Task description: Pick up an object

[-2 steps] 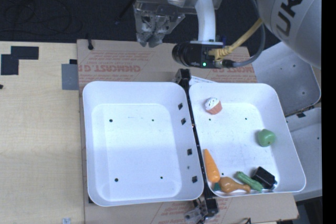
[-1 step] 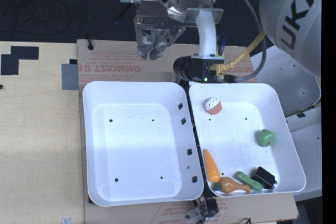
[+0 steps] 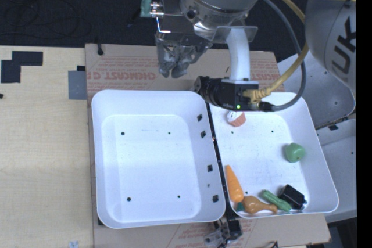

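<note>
End effector (image 3: 177, 64) hangs above the table behind the left bin (image 3: 110, 104), grip state can't tell, nothing visibly held. Objects sit in the right bin (image 3: 325, 183): carrot (image 3: 233, 183), green ball (image 3: 294, 152), black block (image 3: 293, 195), pinkish piece (image 3: 236, 119). Most lie crowded along the near wall, so grasps look awkward.

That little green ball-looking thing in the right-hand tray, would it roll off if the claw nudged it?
Probably, yes. The green object looks rounded, so a nudge would likely send it rolling across the smooth floor of the right bin. It sits alone with nothing near to stop it. It looks like a small toy fruit, likely light, and its curved sides might slip from the fingers.
</note>
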`<state>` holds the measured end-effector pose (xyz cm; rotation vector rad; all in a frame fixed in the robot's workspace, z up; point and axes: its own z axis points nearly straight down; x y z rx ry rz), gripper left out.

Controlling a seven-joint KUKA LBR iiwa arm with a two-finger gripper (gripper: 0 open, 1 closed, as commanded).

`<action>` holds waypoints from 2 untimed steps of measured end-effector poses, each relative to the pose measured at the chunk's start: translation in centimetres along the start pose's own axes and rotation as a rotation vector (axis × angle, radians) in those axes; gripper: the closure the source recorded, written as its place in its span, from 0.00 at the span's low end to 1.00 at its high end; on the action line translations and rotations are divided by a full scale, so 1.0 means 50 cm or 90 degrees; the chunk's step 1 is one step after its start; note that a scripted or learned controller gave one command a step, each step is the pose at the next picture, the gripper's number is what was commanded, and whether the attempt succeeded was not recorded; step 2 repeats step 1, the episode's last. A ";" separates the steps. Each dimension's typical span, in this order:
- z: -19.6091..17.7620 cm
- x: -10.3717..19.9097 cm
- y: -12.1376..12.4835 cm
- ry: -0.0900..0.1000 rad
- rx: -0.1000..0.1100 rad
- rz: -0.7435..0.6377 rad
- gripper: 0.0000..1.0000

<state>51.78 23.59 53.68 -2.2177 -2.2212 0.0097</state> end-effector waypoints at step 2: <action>0.000 -0.086 -0.042 0.000 0.000 0.003 1.00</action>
